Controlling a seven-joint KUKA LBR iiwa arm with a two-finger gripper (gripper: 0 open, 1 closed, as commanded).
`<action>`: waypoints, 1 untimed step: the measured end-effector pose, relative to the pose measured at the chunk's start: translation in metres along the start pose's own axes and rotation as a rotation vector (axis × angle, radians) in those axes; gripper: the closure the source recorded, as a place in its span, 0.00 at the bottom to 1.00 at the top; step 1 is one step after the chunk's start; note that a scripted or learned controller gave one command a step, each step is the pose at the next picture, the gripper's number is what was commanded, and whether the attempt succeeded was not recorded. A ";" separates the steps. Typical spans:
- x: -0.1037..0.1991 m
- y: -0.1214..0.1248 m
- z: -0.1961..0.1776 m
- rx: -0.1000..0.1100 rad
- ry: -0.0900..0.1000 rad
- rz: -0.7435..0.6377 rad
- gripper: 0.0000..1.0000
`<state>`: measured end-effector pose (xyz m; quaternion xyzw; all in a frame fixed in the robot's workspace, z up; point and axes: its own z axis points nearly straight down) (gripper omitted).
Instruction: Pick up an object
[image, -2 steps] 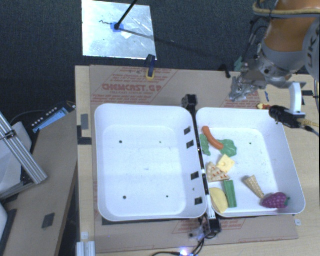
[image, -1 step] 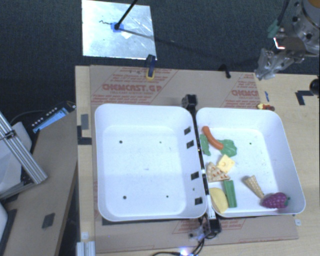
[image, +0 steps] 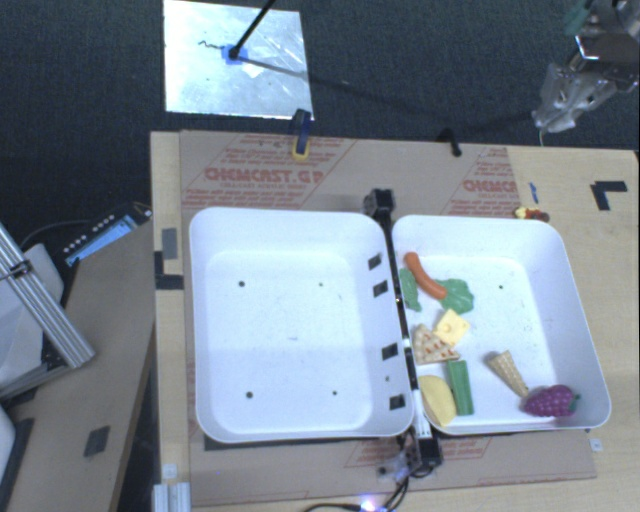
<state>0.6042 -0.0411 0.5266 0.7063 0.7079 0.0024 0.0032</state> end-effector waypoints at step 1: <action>0.062 -0.066 0.160 0.025 0.004 -0.007 1.00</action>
